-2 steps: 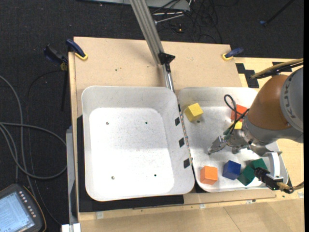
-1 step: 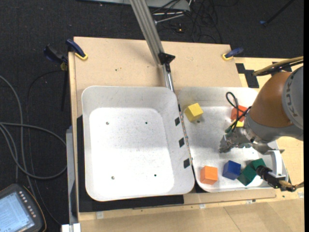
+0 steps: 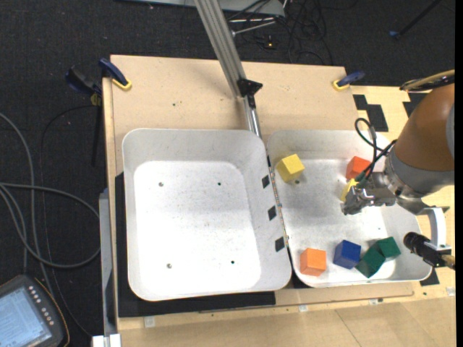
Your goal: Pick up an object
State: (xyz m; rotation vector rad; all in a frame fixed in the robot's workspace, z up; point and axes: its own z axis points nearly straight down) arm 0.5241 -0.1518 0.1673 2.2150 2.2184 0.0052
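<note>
The counter [image 3: 217, 92], a tan board, carried two shallow white bins side by side; the left bin [image 3: 192, 212] sat at about 9 o'clock of centre, the right bin [image 3: 311, 208] at about 3 o'clock, their inner rims touching. The arm [image 3: 430, 143], grey w/ an orange band, reached in from 3 o'clock and ended over the right bin's middle-right. The gripper [image 3: 352, 202] hung just above the bin floor; can't tell if it was spread or closed, too small and dark.

Blocks, all in the right bin: green block [image 3: 378, 255] at 5 o'clock of the bin, touching the blue block [image 3: 347, 254] on its left; orange block [image 3: 313, 261] near the bin's 6 o'clock rim, just beside the blue one; yellow block [image 3: 291, 167] at 11 o'clock, well apart from the rest; red-orange block [image 3: 357, 168] at 1 o'clock, just beyond the gripper, partly hidden by cables.
</note>
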